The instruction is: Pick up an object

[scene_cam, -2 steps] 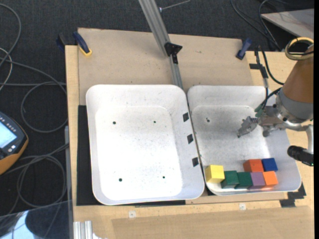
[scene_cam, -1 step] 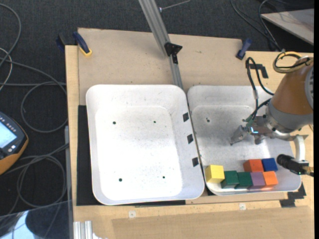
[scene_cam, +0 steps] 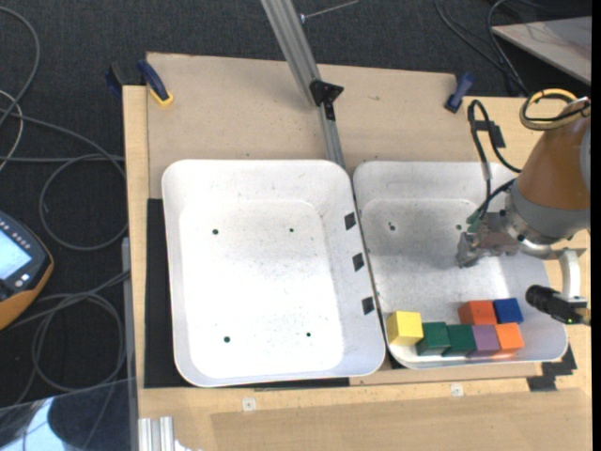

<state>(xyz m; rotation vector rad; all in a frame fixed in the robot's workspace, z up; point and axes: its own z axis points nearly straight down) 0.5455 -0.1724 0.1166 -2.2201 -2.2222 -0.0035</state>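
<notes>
Several coloured blocks lie packed along the front edge of the right bin point(scene_cam: 413, 188): a yellow block point(scene_cam: 406, 326), two green blocks point(scene_cam: 447, 338), a purple block point(scene_cam: 485, 337), two orange blocks point(scene_cam: 481, 311) and a blue block point(scene_cam: 507, 308). My gripper point(scene_cam: 470, 249) hangs over the right bin's middle-right floor, a short way behind the blocks and apart from them. I see nothing between its fingers. The orange band of the arm point(scene_cam: 559, 172) rises above it at the right edge.
The left bin point(scene_cam: 188, 181) lies beside the right one, with a metal pole point(scene_cam: 299, 50) slanting over the divider between them. Blue clamps point(scene_cam: 458, 90) hold the wooden bench's back edge. Cables run near the arm's wrist point(scene_cam: 484, 134).
</notes>
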